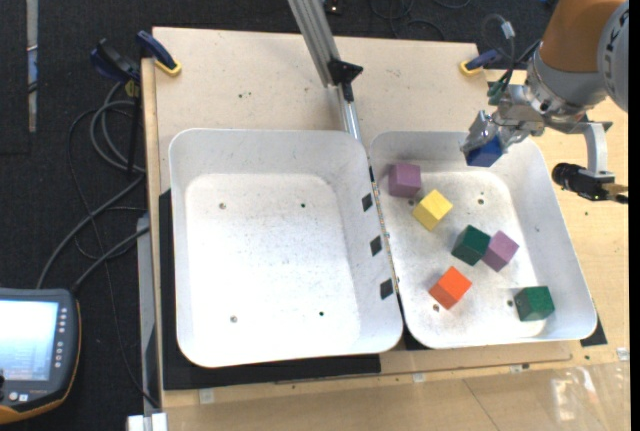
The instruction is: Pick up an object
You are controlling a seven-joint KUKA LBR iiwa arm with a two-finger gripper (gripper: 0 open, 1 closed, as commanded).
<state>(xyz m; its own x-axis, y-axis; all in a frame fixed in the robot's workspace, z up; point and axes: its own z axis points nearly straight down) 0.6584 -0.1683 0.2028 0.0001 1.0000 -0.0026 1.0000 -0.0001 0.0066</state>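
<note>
Blue block [486,154], small and dark-blue with a boxy shape, sits pinched between the fingers of the hand [484,145], lifted over the right bin's [560,229] far edge.

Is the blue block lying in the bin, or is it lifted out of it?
Lifted. The blue block sits between the fingers of the hand, above the far rim of the right bin.
</note>
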